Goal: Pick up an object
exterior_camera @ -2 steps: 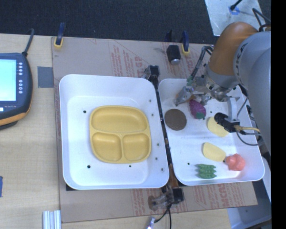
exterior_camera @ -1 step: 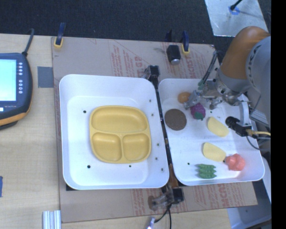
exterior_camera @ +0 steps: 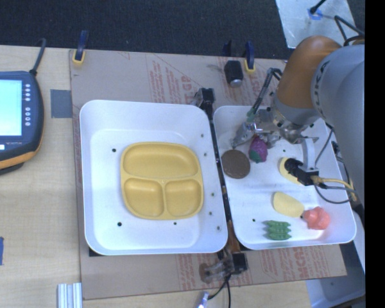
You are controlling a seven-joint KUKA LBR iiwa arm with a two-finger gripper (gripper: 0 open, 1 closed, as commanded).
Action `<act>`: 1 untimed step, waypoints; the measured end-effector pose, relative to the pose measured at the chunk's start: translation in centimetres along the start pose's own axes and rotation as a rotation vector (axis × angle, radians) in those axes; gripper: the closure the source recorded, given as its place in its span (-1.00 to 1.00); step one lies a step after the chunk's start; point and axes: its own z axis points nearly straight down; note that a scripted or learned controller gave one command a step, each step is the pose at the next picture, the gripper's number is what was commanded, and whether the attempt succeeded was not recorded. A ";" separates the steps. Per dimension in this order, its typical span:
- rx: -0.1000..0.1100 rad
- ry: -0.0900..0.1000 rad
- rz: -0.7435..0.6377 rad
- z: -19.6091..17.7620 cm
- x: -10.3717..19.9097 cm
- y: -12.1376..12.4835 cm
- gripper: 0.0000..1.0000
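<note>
Your tool (exterior_camera: 255,133) hangs low over the far left part of the right bin (exterior_camera: 244,236), with the purple fruit (exterior_camera: 258,150) directly under it. From this slanted view you cannot tell how far apart its tips stand, nor whether anything is caught between them, so treat the fruit as not yet grasped.

Taking the purple fruit as your landmark and starting at the near edge: nearest you, well below the fruit, lies a green pod (exterior_camera: 277,230), with a pink lump (exterior_camera: 317,218) just beside it to the right. A little farther in sits a pale yellow piece (exterior_camera: 287,204). Farther again, to the right of the fruit, a second yellow piece (exterior_camera: 289,167) lies partly under a black cable fitting. The brown disc (exterior_camera: 235,163) rests just left of the fruit, close against the bin's dividing wall.

These pieces lie loose and apart, probably so the tool can come down on one without nudging another; the fruit and disc are the tight pair.

Left of the fruit, across the divider, the left bin (exterior_camera: 96,172) holds a yellow divided plate (exterior_camera: 162,179). Beyond, the table (exterior_camera: 25,236) carries a handheld control screen (exterior_camera: 9,119) at its far left.
</note>
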 end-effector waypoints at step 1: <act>0.002 -0.001 -0.001 -1.0 -0.1 0.0 1.00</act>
